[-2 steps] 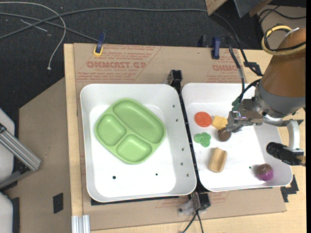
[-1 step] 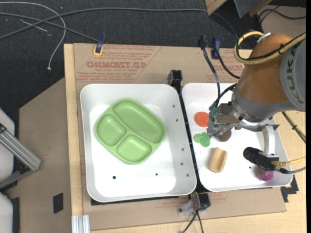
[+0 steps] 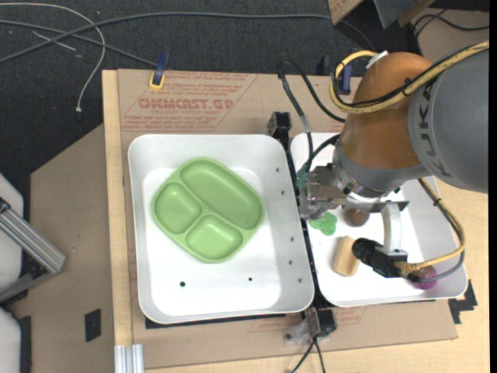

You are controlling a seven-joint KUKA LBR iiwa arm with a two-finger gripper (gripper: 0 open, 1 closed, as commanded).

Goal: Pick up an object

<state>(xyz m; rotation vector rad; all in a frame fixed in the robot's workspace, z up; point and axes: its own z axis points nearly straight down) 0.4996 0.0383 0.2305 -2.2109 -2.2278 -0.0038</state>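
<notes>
Starting left: the left bin [image 3: 147, 286] is sitting white and smooth, with a pale green divided plate [image 3: 206, 208] lying in its far-left part. The plate has three compartments, rounded corners and looks like glossy plastic. Bare floor is showing along that bin's near and right sides, so there is plenty of room. Both bins are butting together at the centre edge. Much of the right bin [image 3: 388, 294] is being covered by the arm [image 3: 404, 123], hiding its far part. The gripper [image 3: 320, 202] is hanging at that bin's left edge, tucked under the wrist; can't tell if it's wide or narrow. A small green object [image 3: 325, 224] is lying just near of it, tight to the left wall. A tan cylinder [image 3: 345, 256], cork-like, is lying nearer. A brown round thing [image 3: 356, 217] is peeking from under the wrist, partly hidden. A purple bit [image 3: 426, 283] is sitting near-right, too small to make out.
</notes>
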